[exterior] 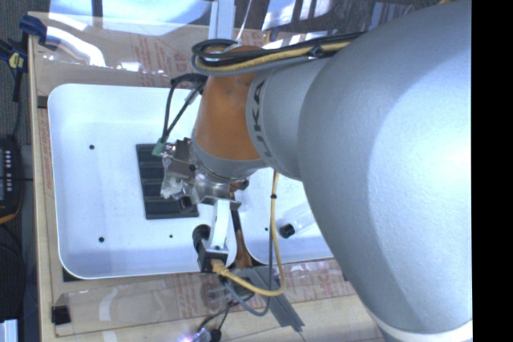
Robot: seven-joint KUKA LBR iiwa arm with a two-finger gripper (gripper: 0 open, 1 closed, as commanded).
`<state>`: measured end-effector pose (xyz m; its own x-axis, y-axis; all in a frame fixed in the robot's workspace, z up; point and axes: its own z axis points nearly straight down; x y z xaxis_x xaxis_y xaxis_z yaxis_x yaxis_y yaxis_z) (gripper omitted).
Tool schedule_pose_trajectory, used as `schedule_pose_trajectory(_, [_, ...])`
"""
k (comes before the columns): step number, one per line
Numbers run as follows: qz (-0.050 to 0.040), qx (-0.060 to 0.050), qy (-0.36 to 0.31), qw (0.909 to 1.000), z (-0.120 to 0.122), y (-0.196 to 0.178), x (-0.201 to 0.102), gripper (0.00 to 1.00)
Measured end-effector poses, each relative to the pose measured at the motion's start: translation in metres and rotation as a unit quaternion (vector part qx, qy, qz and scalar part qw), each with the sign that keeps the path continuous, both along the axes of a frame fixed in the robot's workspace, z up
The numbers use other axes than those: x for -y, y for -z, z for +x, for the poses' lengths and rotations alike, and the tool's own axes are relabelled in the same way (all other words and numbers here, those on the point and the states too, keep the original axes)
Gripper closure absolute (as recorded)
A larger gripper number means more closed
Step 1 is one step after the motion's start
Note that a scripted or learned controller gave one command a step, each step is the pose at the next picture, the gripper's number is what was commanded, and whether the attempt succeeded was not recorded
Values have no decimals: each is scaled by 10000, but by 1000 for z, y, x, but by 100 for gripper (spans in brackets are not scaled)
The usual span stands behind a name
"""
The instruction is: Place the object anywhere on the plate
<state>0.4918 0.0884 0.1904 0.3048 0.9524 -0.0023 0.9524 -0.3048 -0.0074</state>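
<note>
Black ribbed slab [155,176], mid left bin [84,196], looks stiff and light; best gripped across an edge. Gripper [179,185] above it: state cannot be told.

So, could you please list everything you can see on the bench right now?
Left bin: 1, white, left half of the bench.
Right bin: 1, white, beside the left one, mostly under the arm.
Slab: 1, black, ridged, in the left bin, its right side under the tool.
Clamp: 1, blue, far left corner of the bench.
Bench: 1, pale brown, under both bins.
Arm: 1, grey with an orange band, reaching in from the right.
Tool: 1, metal, over the slab's right edge.
</note>
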Motion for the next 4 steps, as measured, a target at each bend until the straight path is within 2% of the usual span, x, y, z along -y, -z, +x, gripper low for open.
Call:
schedule_pose_trajectory(1, [-14, -4, 1243, 9922, 25, 99, -60, 100])
schedule_pose_trajectory(2, [-23, -7, 3312, 9436, -18, 84, -131, 100])
schedule_pose_trajectory(3, [-8, 8, 2475, 9689, -17, -31, -131, 100])
schedule_pose_trajectory(4, [-16, -10, 2308, 9730, -7, -32, -71, 100])
